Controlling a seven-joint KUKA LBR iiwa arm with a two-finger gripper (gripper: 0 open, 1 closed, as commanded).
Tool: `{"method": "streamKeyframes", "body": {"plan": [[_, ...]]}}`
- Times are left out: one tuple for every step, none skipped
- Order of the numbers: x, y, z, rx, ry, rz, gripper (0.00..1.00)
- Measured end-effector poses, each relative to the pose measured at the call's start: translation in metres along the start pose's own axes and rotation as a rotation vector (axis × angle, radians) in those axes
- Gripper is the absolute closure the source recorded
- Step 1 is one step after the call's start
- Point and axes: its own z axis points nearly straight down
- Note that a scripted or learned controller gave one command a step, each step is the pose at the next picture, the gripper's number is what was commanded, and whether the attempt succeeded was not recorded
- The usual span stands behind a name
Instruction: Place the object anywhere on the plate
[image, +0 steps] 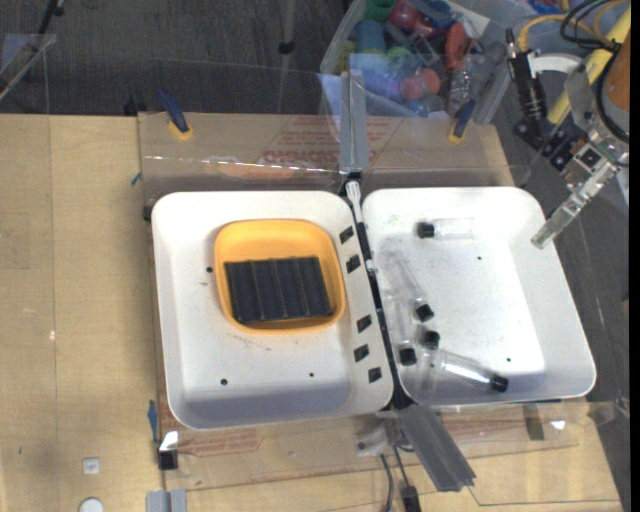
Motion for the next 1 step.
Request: {"method": "streamKeyframes", "body": {"plan": [[-0.0026, -0.003, 0.0067, 0.002, 0.006, -0.293, 0.0]]}}
